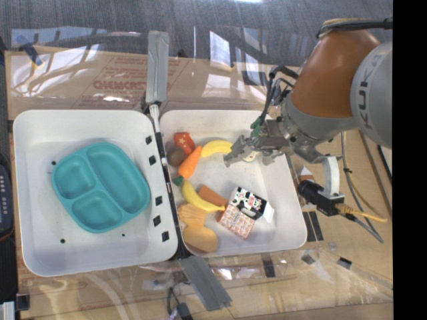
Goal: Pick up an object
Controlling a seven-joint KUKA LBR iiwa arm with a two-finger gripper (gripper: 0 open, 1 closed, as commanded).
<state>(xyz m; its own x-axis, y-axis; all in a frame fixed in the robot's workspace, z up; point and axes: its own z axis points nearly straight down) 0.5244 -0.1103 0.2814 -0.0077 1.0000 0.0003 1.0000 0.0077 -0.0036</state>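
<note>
My gripper [240,155] hangs over the upper middle of the right bin [283,199], its fingers spread with nothing between them. A yellow banana [215,148] lies just left of the fingertips. Further left an orange carrot [189,162], a red toy [184,141] and a brown round piece [175,156] are grouped together. Below the gripper lie a second banana [199,197], an orange block [213,195] and a patterned carton [244,211]. A tan bread-like lump [201,239] sits at the bin's front edge.
The left bin [33,152] holds a teal divided plate [100,187]. A black hinged divider [160,179] runs between the bins. The arm's orange band [330,72] and cables loom over the right bin's far right corner.
</note>
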